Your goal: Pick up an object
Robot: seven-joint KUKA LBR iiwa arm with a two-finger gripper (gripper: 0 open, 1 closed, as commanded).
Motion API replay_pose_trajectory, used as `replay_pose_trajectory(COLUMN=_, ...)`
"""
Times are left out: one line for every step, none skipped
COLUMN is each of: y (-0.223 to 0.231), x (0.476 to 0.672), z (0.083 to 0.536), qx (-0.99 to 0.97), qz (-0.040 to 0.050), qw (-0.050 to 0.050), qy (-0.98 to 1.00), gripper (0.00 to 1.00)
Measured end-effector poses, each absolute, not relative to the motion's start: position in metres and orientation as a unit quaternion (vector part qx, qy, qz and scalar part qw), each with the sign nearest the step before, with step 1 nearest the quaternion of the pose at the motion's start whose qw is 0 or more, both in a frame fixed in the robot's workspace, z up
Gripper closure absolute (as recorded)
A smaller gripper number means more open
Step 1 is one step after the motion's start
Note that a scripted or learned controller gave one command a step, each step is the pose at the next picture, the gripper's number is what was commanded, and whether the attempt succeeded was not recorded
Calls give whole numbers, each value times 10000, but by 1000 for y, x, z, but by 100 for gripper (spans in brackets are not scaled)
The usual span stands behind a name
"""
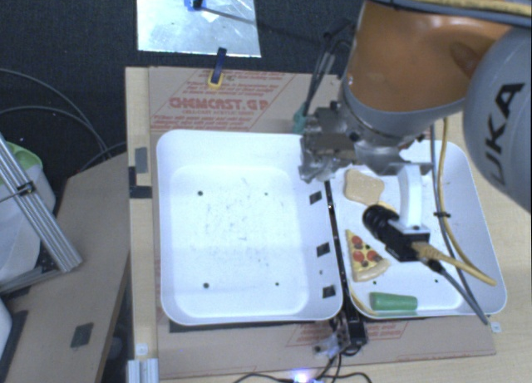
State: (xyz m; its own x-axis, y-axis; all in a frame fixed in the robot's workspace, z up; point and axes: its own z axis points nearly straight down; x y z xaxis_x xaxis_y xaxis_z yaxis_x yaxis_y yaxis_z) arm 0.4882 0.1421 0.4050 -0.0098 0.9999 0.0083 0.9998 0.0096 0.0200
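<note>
The gripper (315,167) hangs at the left rim of the right shallow white bin (477,217) — clenched or released, I cannot tell. A tan toy bread slice (363,185) lies just beside it — apart, not between anything.

bench (93,232) | cardboard sheet (218,100) on it | left bin (237,232), right bin (475,236) atop

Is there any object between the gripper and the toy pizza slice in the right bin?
Nothing visible lies directly between them. The gripper hangs at the right bin's far left corner; the toy pizza slice lies nearer the front. A tan bread-like piece sits just beside that path.
</note>
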Motion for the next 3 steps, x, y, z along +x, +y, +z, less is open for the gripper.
replay_pose_trajectory(y=65, x=548, z=264, qx=7091, qz=-22, qw=-2, qy=7051, gripper=100)
replay_pose_trajectory(y=32, x=485, z=344, qx=7079, qz=28, qw=19, qy=7063, gripper=100)
replay_pose_trajectory(y=44, x=487, z=358, qx=7054, qz=16, qw=11, qy=7088, gripper=100)
